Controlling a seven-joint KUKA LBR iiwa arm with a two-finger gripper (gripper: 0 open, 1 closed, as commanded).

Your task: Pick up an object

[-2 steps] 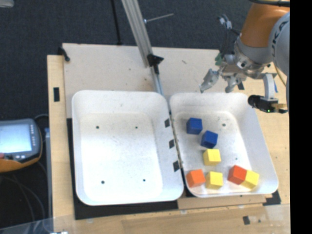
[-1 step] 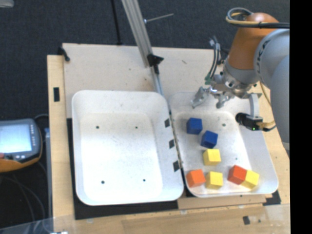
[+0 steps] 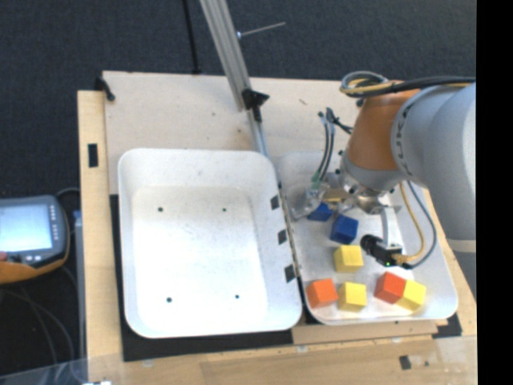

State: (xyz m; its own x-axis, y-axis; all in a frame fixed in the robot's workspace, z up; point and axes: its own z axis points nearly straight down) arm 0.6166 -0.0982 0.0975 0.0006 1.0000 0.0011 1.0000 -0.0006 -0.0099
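Currently the arm (image 3: pixel 417 147) is reaching down into the right bin (image 3: pixel 445 307), with the gripper (image 3: pixel 329 203) sitting low at the bin's far left part, just above or against a small blue block (image 3: pixel 320 212). Whether that block is actually being gripped is not discernible, and the state of the tool cannot be told from this angle, since the wrist is masking it. On this evidence the pick is judged to be at the approach or grasp stage; nothing is visibly being lifted, so securing a block and raising it are remaining.

The candidate objects are all lying in the right bin: a second, larger blue block (image 3: pixel 344 229) just beside the first, a yellow block (image 3: pixel 349 257) below it, and along the near wall an orange block (image 3: pixel 322 292), a yellow one (image 3: pixel 353 295), a red one (image 3: pixel 389 286) and another yellow (image 3: pixel 414 294) touching the red. All are appearing as small matte cubes with crisp edges and solid colours, probably wood or plastic.

The left bin (image 3: pixel 144 167) is showing a smooth white, rounded-corner shell, lightly speckled. The bench (image 3: pixel 160 107) is looking like pale unfinished board.
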